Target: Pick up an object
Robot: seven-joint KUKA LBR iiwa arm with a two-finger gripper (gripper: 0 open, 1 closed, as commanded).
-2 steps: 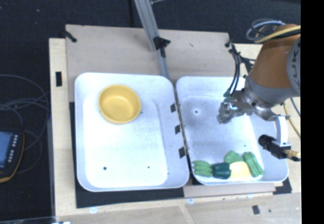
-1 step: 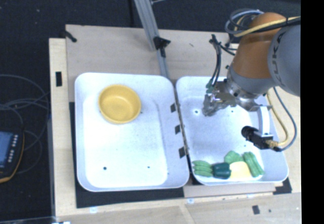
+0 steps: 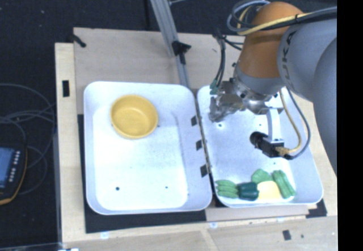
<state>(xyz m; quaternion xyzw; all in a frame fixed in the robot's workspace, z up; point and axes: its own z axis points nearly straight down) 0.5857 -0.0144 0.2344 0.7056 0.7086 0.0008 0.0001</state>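
Two white bins [image 3: 136, 199], yellow bowl [image 3: 134, 116], green pieces [image 3: 227, 188] around a pale yellow block [image 3: 269, 191], grey arm [image 3: 306, 51] with orange band [image 3: 264, 40]

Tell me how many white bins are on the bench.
2. The left bin holds a yellow bowl; the right bin holds a cluster of small green and yellow items near its front edge.

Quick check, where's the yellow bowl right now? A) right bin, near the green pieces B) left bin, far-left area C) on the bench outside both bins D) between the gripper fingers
B: the yellow bowl sits in the left bin, toward its far-left corner, well apart from the gripper.
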